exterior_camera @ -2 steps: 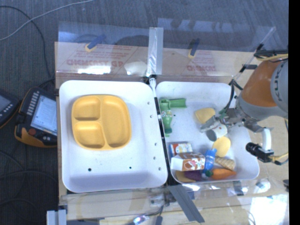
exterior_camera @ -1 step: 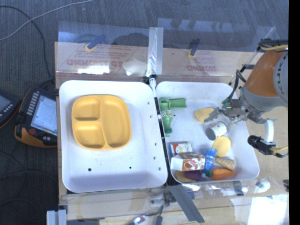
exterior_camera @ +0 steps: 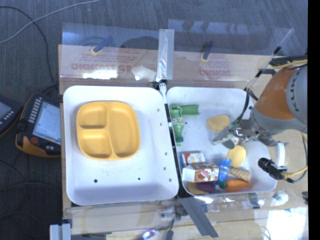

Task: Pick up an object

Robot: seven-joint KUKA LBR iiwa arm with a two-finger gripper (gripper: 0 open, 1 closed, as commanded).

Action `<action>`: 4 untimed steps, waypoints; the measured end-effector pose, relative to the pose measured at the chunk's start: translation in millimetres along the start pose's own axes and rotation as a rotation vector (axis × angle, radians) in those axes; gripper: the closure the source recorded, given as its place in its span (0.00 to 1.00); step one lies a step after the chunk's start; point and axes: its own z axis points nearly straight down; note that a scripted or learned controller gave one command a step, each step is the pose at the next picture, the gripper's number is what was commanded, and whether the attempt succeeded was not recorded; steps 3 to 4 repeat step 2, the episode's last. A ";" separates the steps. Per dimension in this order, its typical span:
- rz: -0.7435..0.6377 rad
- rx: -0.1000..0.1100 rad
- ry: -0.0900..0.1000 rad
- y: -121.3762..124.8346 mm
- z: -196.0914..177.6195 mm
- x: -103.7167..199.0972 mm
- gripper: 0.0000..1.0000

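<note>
Camera view, right bin (exterior_camera: 200, 96): gripper (exterior_camera: 231, 136) sat low at the frame's right-centre; finger spread could not be told. Nearest items: a pale yellow piece (exterior_camera: 218, 122) just up-left, a yellow lemon-like object (exterior_camera: 237, 155) just below.

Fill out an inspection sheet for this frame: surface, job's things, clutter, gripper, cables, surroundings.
Surface: bench with two white bins, left bin and right bin, side by side.
Job's things: right bin holds a green toy, yellow piece, lemon, carton, red box, blue bottle, carrot.
Clutter: yellow tray in the left bin.
Gripper: gripper low in the right bin between the yellow piece and the lemon; grasp cannot be judged.
Cables: cable on the floor at upper left; wires by the arm.
Surroundings: pendant on the floor left of the bench; grey carpet.
</note>
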 end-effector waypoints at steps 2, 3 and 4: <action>-0.021 0.015 0.000 73.7 -92.6 40.1 1.00; -0.021 0.015 0.000 73.7 -92.6 40.1 1.00; -0.021 0.015 0.000 73.7 -92.6 40.1 1.00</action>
